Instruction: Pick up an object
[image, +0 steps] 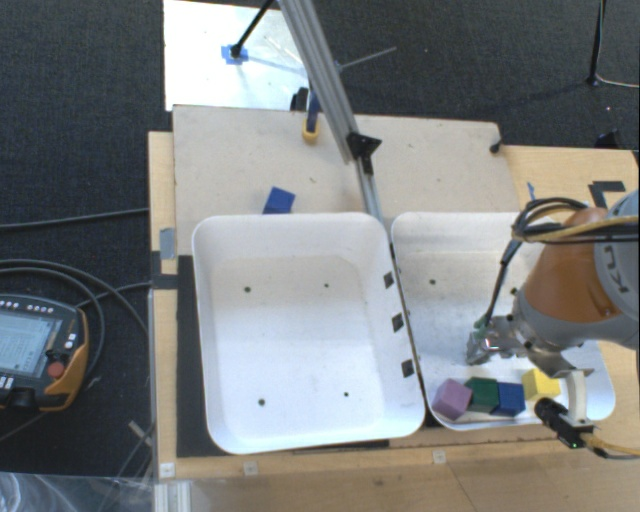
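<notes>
The worktop (420, 170) stretches up and left of the pincer (484, 346); no writing on it can be read. The left bin (300, 235) lies well left of the pincer. The right bin (440, 240) surrounds it, with bare floor up and left. I cannot tell how the pincer stands or whether it grips anything. Just below it, along the bin's near edge, cluster a purple block (452, 397), green block (483, 390), blue block (510, 398) and yellow block (540, 383).

text: none legible | pendant screen (22, 345): perhaps writing, too blurred
</notes>
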